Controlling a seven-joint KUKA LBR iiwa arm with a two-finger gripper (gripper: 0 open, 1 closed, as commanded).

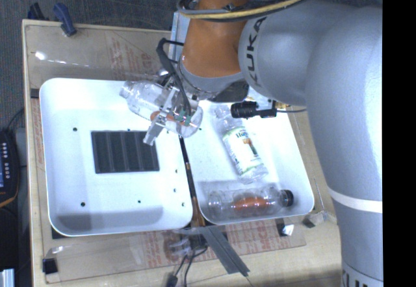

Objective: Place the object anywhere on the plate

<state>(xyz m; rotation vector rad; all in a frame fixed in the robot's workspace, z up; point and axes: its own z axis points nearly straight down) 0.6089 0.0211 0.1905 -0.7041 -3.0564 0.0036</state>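
While the arm leans in from the right, the near edge of the right bin point(305, 204) carries a clear bottle point(250, 200) lying on its side along that wall, with a reddish patch inside it. Just beyond, toward the middle of that bin, a second bottle point(242, 148) with a white label lies at a slant. In the left bin point(52, 149), a dark ribbed plate point(125, 151) sits flat near the centre, with bare white floor on every side of it.

Farther back, by the far right corner of the left bin and close to the divide between the bins, the gripper point(170, 117) carries a clear plastic object point(146, 99) that seems pressed against its fingers point(154, 131); how far they are parted I cannot tell, since the transparent plastic blurs into them.

My worry is the hold: if the object is only resting against the fingers, it could slide off short of the plate. It also looks round, so it may roll off the plate's ribs. Room is generous to the left; the shared bin walls crowd the right.
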